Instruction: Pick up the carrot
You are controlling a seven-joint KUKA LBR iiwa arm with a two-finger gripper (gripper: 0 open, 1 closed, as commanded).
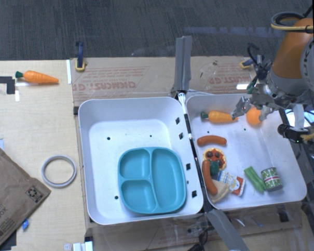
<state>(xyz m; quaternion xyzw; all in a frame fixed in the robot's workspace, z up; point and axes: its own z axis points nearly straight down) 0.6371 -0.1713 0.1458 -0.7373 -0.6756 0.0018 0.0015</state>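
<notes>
orange carrot [219, 116] lies in the right bin [283, 158] just beside the gripper [244, 107], whose grip i cannot tell.

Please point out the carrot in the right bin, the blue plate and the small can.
carrot [221, 116]: camera view, middle of its orange body.
blue plate [151, 180]: camera view, central divider.
can [271, 178]: camera view, its side label.
</notes>
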